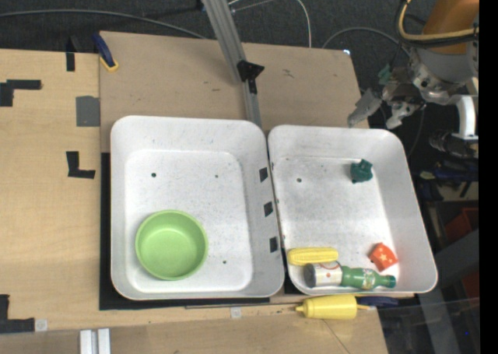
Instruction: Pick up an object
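1. The wooden bench [179, 72] spans the scene, carrying strips of black tape along its left side and a slanted grey metal pole [226, 26] that comes down to the gap between the two bins.
2. The left white plastic bin [187, 138] sits beside its twin, their inner rims touching at the middle of the bench.
3. The right white plastic bin [393, 181] holds four small items; three of them are bunched along its near edge.
4. The grey robot arm with the orange band [451, 2] hangs at the upper right, beyond the far right corner of the right bin and outside its rim.
5. The round lime-green plastic bowl [171, 245] rests upright in the near left corner of the left bin.
6. The green glass-look bottle with a white label [350, 276] lies on its side against the near wall of the right bin.
7. The yellow plastic bottle [329, 307] lies on the bench just outside that near wall.
8. The yellow toy corn cob [313, 255] lies flat just above the green bottle.
9. The gripper [381, 107] hovers above the bench near the right bin's far right corner, clear of every item; whether its jaws are apart or together cannot be told.
10. The small orange-red block [382, 255] sits near the right wall, just above the green bottle's neck.
11. The small dark-teal toy [360, 170] sits alone toward the far right of the right bin, well apart from the others.
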